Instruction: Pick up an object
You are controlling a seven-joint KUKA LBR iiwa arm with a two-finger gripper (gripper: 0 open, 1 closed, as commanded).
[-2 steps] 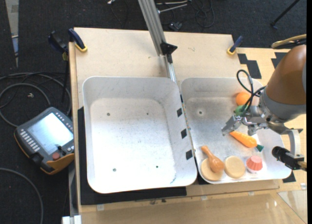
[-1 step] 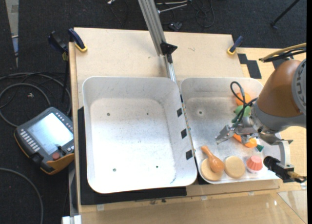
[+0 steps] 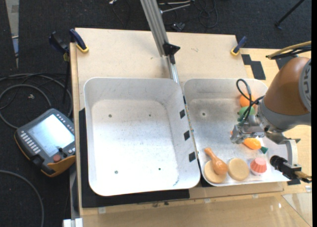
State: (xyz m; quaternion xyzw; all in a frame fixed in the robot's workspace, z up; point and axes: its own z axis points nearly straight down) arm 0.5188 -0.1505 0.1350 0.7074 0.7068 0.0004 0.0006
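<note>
The right bin (image 3: 213, 100) holds several small objects along its front and right side. A tan wooden piece with an orange handle (image 3: 215, 164) lies at the front, beside a beige round disc (image 3: 238, 168) and a pink cupcake-like toy (image 3: 258, 166). An orange object (image 3: 252, 143) with a green bit lies just under my gripper (image 3: 241, 135), which hangs low over the right part of the bin. Another orange object (image 3: 244, 100) sits farther back, partly behind a black cable. My grey arm with its orange band (image 3: 290, 90) comes in from the right.
The left bin (image 3: 131, 132) adjoins the right bin at a shared middle wall with black markers. A slanted metal pole (image 3: 156, 18) rises behind the bins. A teach pendant (image 3: 47, 142) lies on the floor at the left. Yellow clamps hold the bench corners.
</note>
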